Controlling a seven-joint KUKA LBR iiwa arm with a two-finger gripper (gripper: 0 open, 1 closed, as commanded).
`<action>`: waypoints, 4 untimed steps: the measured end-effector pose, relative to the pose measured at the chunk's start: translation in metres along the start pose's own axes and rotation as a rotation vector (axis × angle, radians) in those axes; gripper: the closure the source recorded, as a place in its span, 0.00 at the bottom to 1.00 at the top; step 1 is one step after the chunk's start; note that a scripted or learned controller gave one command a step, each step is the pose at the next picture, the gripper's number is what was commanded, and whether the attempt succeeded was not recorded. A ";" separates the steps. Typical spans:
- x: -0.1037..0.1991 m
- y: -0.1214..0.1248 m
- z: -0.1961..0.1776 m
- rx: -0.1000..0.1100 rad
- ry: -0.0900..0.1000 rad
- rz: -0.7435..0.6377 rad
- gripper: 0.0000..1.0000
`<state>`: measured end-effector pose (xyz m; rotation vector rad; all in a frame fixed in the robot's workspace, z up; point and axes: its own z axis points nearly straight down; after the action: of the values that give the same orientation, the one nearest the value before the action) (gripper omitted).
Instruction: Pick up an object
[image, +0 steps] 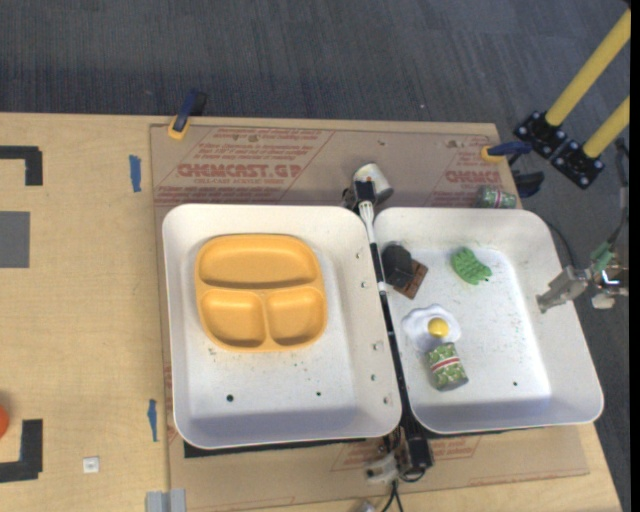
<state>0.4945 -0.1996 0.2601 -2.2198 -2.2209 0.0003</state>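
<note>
The right bin (530, 390) holds a green leafy toy (470, 266), a dark brown and black piece (402, 270) by its left wall, a toy fried egg (432, 324) and, just below that, a small can with green contents (447, 365). My gripper (578, 284) is at the right bin's right rim, far from the objects and mostly cut off by the view's edge. Nothing shows in its grasp.
The left bin (200, 400) carries a yellow three-part plate (262, 290). A green can (494, 198) lies on the cardboard behind the right bin. A yellow-legged stand (578, 90) occupies the upper right. Clamps and cables sit at the divider between the bins.
</note>
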 end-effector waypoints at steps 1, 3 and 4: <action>0.051 -0.015 0.108 -0.001 -0.001 -0.046 0.00; 0.107 0.051 0.175 -0.004 -0.001 0.119 0.00; 0.106 0.107 0.175 -0.003 -0.001 0.296 0.00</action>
<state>0.6015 -0.0931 0.0853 -2.5254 -1.8704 -0.0011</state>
